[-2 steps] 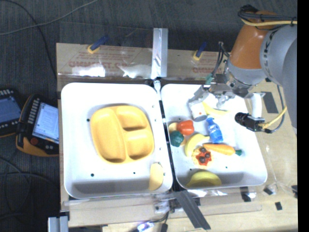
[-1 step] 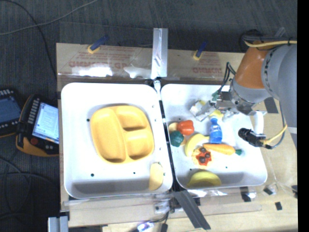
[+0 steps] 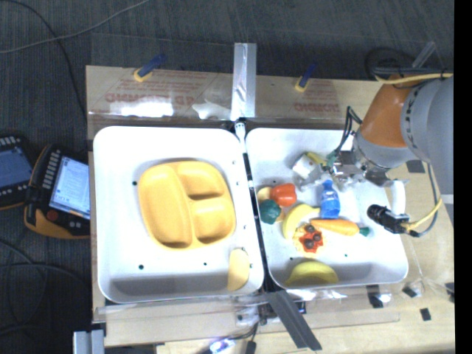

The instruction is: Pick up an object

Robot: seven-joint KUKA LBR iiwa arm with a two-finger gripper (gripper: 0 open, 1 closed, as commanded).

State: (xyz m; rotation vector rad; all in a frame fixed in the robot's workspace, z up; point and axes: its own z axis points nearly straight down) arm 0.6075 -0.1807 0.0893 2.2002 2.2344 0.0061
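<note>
My pincer (image 3: 333,169) hangs over the upper middle of the right bin (image 3: 398,268), and from this slant I cannot tell how it is set.

Just below it, in the middle of that bin, stands the small blue bottle (image 3: 330,200), the nearest candidate for the pick. To its left are an orange-red tomato-like toy (image 3: 283,194) and a dark green round piece (image 3: 270,212). Below the bottle a carrot (image 3: 340,227) lies across a yellow banana (image 3: 296,216), with a small red and black cluster (image 3: 310,238) touching them, and another yellow piece (image 3: 312,273) near the bottom wall.

I judge the bottle to be light, stiff plastic, probably smooth and a bit slippery, so I would close across its body below the cap, where the sides look flattest. It is crowded by the carrot and banana, so a sloppy descent could knock it over or pinch a neighbour.

The left bin (image 3: 110,271) holds a yellow divided tray (image 3: 188,201) and a pale piece (image 3: 238,268) at its lower right corner, well apart from me.
</note>
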